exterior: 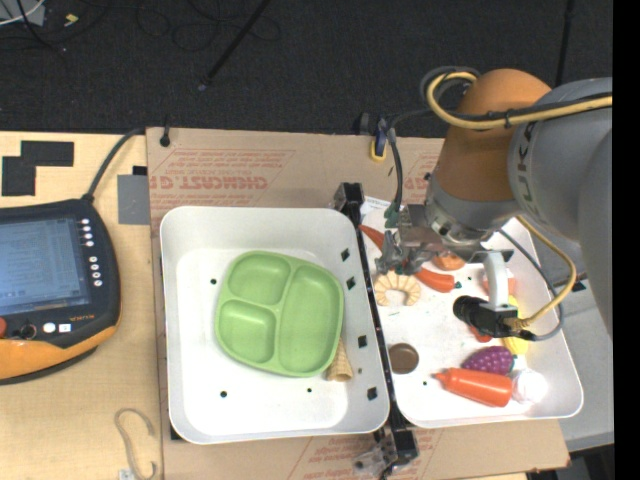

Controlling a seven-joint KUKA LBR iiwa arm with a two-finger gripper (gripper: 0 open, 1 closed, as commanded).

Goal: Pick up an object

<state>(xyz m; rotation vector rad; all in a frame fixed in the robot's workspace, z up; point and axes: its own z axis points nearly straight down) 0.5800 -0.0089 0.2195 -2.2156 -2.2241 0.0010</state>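
- Scanning from the left, we meet a teach pendant (45,278) lying on the bench, well apart from the bins.
- Next we come to the left bin (195,398), which holds a green divided plate (280,311) near its middle; an ice-cream cone toy (341,361) leans at the plate's 4 o'clock, against the wall shared with the other bin.
- Crossing that wall, we reach the right bin (560,403), crowded with toy food.
- A ring-shaped pastry toy (396,290) lies near the bin's left wall, and we judge it the likeliest thing to pick up, since it sits closest to the tool.
- The gripper (400,248) hangs just above the pastry, so the pastry lies at about 6 o'clock from the tool, nearly touching in this slanted view.
- We cannot tell the set of the tool from this angle; dark hardware and cables mask its tip, and nothing is plainly pinched.
- The pastry is a curved half-ring, its long axis running roughly 9 to 3 o'clock, so we judge a short descent with the closing direction across that axis would suit.
- An orange carrot-like piece (437,279) lies at the pastry's 3 o'clock, just beside it, and could get in the way.
- A brown disc (403,358) sits at the pastry's 6 o'clock, apart.
- Further right we see a purple grape bunch (490,359) and, at its 6 o'clock, an orange bottle-shaped toy (472,386).
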